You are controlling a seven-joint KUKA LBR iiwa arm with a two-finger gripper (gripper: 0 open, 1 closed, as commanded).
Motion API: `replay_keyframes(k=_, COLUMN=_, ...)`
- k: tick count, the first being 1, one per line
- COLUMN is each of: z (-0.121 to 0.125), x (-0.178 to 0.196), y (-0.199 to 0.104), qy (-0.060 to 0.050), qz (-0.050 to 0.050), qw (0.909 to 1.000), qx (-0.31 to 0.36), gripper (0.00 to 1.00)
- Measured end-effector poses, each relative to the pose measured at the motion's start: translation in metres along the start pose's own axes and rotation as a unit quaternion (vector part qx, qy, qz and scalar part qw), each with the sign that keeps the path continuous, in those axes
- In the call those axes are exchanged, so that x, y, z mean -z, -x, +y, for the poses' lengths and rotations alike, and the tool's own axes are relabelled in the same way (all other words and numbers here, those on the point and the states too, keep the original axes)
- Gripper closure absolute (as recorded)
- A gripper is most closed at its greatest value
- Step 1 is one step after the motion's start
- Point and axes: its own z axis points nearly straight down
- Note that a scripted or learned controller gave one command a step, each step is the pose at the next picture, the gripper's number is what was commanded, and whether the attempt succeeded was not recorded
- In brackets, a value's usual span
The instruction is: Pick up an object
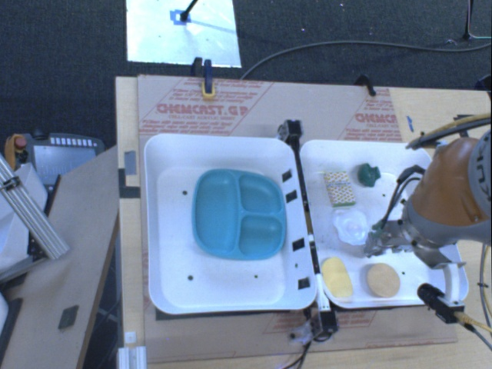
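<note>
The right bin [323,156] holds a small dark green piece [369,174], a speckled beige sponge-like block [339,188], a clear plastic cup or lid [351,226], a yellow oval object [337,277] and a round tan disc [383,280]. My gripper [378,242] hangs low over this bin, between the clear piece and the tan disc, with the grey arm and its orange band [453,179] coming in from the right. Nothing shows held between the fingers, and the wrist hides their tips.
The left bin [165,206] carries a blue divided plate [237,212]. A black divider [301,206] runs between the bins. Cardboard [254,102] lies under both, and a teach pendant [58,156] sits on the left side table.
</note>
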Motion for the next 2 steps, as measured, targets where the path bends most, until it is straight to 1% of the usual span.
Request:
replay_keyframes(k=1, z=0.01, x=0.06, y=0.001, qy=0.002, qz=-0.002, qw=1.0, qx=0.002, gripper=1.0)
replay_keyframes(k=2, z=0.004, x=0.114, y=-0.005, qy=0.002, qz=-0.001, qw=1.0, qx=0.002, gripper=1.0)
